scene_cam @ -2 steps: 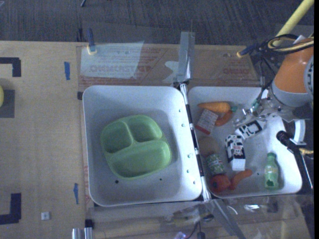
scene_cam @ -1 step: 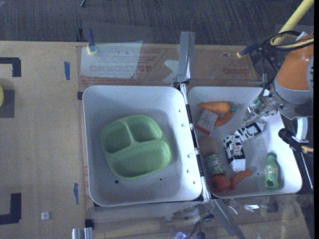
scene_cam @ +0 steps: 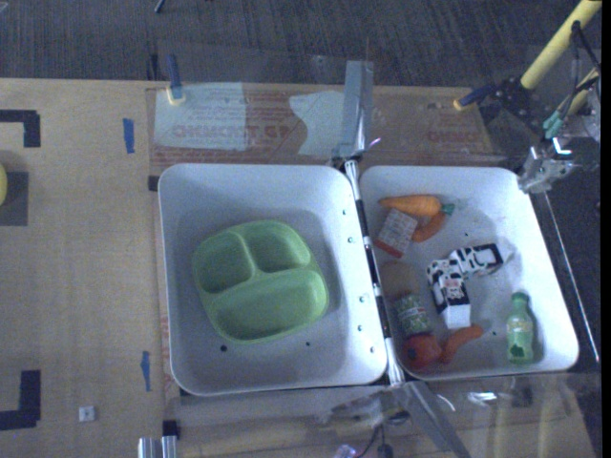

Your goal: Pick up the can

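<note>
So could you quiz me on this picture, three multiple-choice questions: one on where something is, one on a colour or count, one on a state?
1. Where is the green divided plate?
A. In the left bin
B. In the right bin
C. On the bench

2. How many compartments does that plate have?
A. Two
B. Three
C. Five

3. How does the green bottle relate to the pincer?
A. Held in it
B. Lying in the right bin, apart from it
C. Standing on the plate

Answers:
1. A, it sits alone inside the left bin.
2. B, two small wells above one long well.
3. B, the bottle is by the near corner of the right bin; the pincer is up at the far corner.
</note>
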Controlling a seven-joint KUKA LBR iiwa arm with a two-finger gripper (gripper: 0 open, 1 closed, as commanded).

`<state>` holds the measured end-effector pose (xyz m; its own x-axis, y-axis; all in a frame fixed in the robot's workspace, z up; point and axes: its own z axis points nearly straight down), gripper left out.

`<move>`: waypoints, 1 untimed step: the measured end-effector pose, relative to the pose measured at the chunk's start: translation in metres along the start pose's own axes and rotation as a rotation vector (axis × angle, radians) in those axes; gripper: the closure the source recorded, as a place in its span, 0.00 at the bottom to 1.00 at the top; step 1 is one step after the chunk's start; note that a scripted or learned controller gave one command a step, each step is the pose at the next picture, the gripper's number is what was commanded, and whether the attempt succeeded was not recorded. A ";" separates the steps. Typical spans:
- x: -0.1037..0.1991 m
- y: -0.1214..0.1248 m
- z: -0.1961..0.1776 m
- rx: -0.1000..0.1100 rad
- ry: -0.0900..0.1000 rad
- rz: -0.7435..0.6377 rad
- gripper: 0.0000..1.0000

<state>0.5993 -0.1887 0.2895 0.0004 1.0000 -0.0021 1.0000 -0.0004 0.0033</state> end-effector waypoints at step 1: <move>0.020 0.068 -0.041 -0.005 -0.002 -0.496 1.00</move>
<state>0.6669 -0.1683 0.3304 -0.4754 0.8798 -0.0061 0.8798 0.4754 0.0061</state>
